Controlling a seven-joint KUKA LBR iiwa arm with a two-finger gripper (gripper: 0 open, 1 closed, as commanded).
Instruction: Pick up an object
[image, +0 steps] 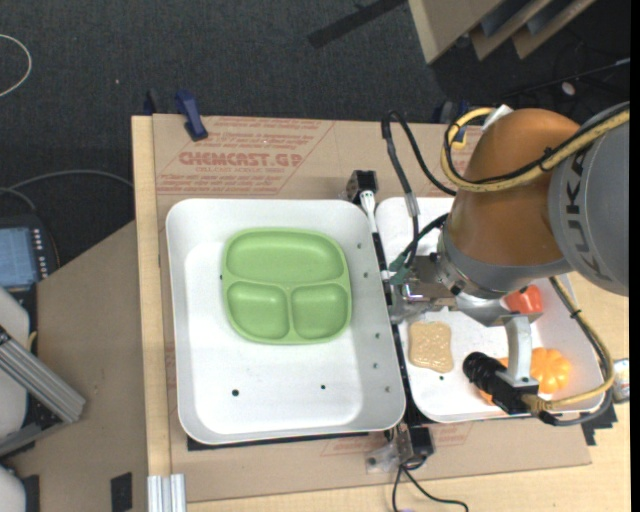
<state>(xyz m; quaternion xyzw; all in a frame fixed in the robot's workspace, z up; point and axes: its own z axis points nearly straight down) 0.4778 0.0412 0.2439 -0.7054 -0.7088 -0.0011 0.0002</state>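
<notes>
Inside left bin, glossy three-compartment green plate

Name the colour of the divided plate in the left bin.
Light green, per the camera view: divided plate.

This place looks like a robotics lab or a test workshop. A grey and orange robot arm works over two white bins on a brown board with a printed label. Loose cables run across it, aluminium profile stands at the left, and dark carpet covers the floor.
</notes>
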